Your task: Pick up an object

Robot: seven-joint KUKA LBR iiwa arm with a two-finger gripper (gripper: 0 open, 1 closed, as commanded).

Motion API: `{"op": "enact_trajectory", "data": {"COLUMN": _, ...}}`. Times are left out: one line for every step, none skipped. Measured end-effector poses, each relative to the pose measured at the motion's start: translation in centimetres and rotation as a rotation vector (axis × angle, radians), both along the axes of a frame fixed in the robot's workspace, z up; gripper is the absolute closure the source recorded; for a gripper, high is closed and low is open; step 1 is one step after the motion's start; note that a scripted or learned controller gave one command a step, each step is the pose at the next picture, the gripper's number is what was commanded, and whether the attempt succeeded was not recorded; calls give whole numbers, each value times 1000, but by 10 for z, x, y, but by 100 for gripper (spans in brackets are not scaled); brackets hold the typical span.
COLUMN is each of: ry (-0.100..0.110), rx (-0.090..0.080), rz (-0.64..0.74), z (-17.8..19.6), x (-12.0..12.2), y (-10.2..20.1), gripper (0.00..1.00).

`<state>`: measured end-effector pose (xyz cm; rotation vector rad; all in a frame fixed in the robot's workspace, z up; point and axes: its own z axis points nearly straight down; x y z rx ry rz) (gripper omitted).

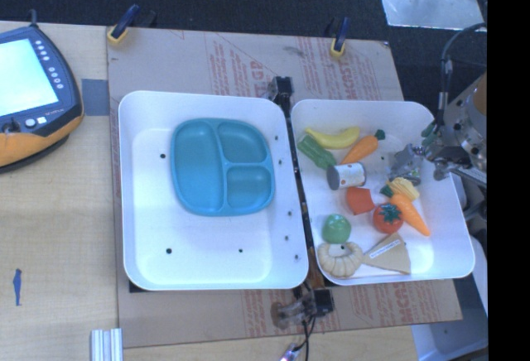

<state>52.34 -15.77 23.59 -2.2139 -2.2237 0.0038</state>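
Note:
The right bin (431, 115) holds several toy foods: a yellow banana (334, 137), a green vegetable (316, 151), a small carrot (362, 148), a grey can (346, 175), a red block (358, 200), a tomato (387, 218), a green ball (336, 228), a corn piece (402, 187), a larger carrot (411, 214), a pastry (339, 259) and a tan wedge (389, 255). My gripper (408, 161) reaches in from the right and hangs low over the bin's right part, just above the corn and right of the small carrot. Nothing is visibly held.
The left bin (137, 185) carries a blue divided plate (222, 166). A tablet (29, 94) in an orange case lies at the far left of the bench. Clamps (122, 24) pin the cardboard at the back. The arm's wrist (460, 140) overhangs the right bin's rim.

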Motion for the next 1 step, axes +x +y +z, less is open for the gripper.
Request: {"op": "enact_trajectory", "data": {"ry": 3, "rx": 0, "rz": 1, "z": -117, "x": -19, "y": -3, "gripper": 0}}
